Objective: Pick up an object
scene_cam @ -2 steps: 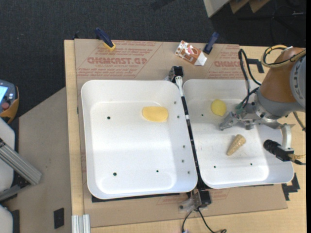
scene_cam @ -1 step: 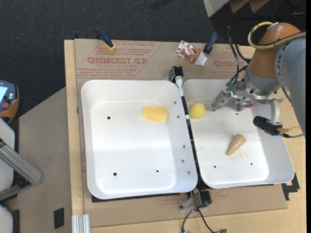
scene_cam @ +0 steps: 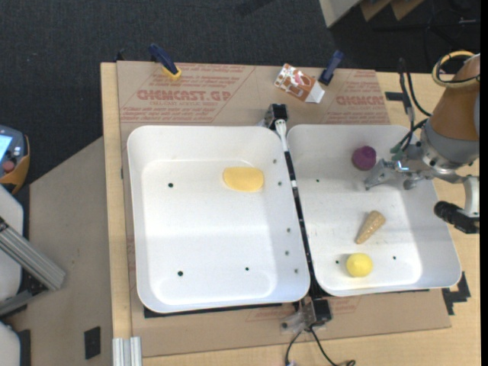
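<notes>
Dark carpet all around, with a cardboard-topped bench in the middle, printed in red along its far edge and pinned there by two blue clamps. Small red-and-white packet lying on the cardboard between the clamps, beyond the bins. Two shallow white bins side by side: left bin with a flat yellow oval piece toward its far side, just left of the divider. Right bin with three things: a purple ball near the far wall, a tan cone lying tilted around the centre, and a yellow ball near the front wall, just below the cone. Grey arm with its orange band entering from the right, gripper low over the right bin, just below and right of the purple ball, well above the cone. Fingers slightly apart, nothing seen between them; contact with the purple ball not clear from this angle.
</notes>
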`<state>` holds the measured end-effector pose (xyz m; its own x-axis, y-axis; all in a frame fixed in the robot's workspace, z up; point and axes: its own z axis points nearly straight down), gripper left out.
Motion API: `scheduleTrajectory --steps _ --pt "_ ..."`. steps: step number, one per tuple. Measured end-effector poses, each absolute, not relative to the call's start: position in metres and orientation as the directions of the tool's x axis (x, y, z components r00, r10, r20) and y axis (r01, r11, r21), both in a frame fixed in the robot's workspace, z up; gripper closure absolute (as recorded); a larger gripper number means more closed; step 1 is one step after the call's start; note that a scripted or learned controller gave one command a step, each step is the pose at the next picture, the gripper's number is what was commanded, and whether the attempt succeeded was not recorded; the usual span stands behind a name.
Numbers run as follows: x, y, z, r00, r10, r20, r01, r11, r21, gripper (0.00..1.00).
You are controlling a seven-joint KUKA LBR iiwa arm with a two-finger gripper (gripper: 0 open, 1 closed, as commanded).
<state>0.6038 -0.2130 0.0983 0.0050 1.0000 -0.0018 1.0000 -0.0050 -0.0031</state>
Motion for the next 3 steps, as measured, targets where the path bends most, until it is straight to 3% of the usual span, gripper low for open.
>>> scheduleTrajectory --steps 1,2,3 --pt "0.634 -0.175 0.084 -0.004 1.000 -0.002 1.000 0.004 0.003 0.00" --pt "0.667 -0.220 0.086 0.000 1.000 0.018 1.000 0.000 -0.013 0.00" --pt "0.667 -0.192 0.085 -0.003 1.000 0.001 1.000 0.003 -0.002 0.00"
